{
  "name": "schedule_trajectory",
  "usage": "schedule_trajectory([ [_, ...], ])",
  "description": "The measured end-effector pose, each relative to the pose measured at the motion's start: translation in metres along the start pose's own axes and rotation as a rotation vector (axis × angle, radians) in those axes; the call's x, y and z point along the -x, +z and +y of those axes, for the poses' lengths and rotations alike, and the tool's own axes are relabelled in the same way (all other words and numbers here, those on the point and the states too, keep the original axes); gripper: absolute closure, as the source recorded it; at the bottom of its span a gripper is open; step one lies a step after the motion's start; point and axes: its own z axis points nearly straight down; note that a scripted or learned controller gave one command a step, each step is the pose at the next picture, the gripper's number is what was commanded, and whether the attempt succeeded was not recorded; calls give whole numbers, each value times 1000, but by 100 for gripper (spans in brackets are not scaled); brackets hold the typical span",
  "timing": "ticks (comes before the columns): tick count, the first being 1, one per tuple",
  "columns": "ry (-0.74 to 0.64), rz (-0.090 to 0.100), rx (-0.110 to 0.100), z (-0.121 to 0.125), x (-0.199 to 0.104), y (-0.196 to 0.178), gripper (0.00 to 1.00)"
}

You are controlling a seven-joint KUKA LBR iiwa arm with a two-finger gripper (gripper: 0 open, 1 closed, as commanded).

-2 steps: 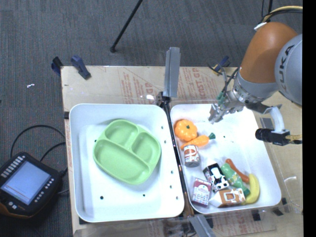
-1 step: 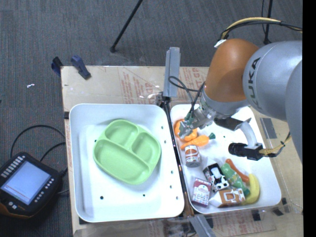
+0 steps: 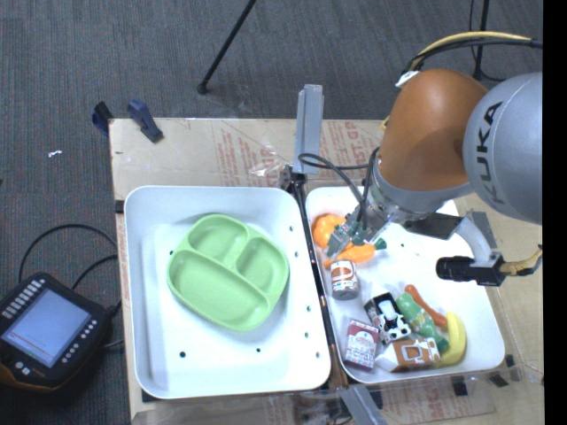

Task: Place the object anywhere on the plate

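Observation:
A light green divided plate (image 3: 229,270) lies in the left white bin (image 3: 146,228). My gripper (image 3: 348,240) reaches down into the left end of the right bin (image 3: 492,321), over an orange carrot-like toy (image 3: 359,254) and an orange round fruit (image 3: 324,227). The arm's wrist hangs over the gripper and hides much of it. A small can with a red label (image 3: 344,278) stands just below the gripper.
Packed at the front of the right bin are a maroon packet (image 3: 361,343), a black-and-white carton (image 3: 388,315), a green bottle (image 3: 417,312), a yellow banana (image 3: 455,336) and an orange box (image 3: 411,354). A black bar (image 3: 468,269) juts over the bin's right side.

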Motion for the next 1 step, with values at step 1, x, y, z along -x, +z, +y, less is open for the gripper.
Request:
schedule_trajectory([
  [1,-31,0,-1,33,-44,48,100],
])
